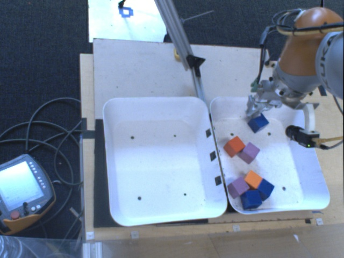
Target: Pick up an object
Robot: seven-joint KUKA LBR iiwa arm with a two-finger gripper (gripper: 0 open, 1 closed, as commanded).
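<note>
My gripper hangs over the far part of the right bin, under the orange-banded wrist. A blue cube sits directly at its lower end, touching or nearly touching it. Whether the cube rests on the bin floor or is lifted, I cannot tell. Near the bin's middle lie an orange cube and a purple cube side by side. At the near edge is a cluster: a purple cube, an orange cube and two blue cubes.
The left bin adjoins the right one along a shared wall with black clips. A slanted metal rod crosses above the far bench. Cables and a teach pendant lie off the bench at the left.
</note>
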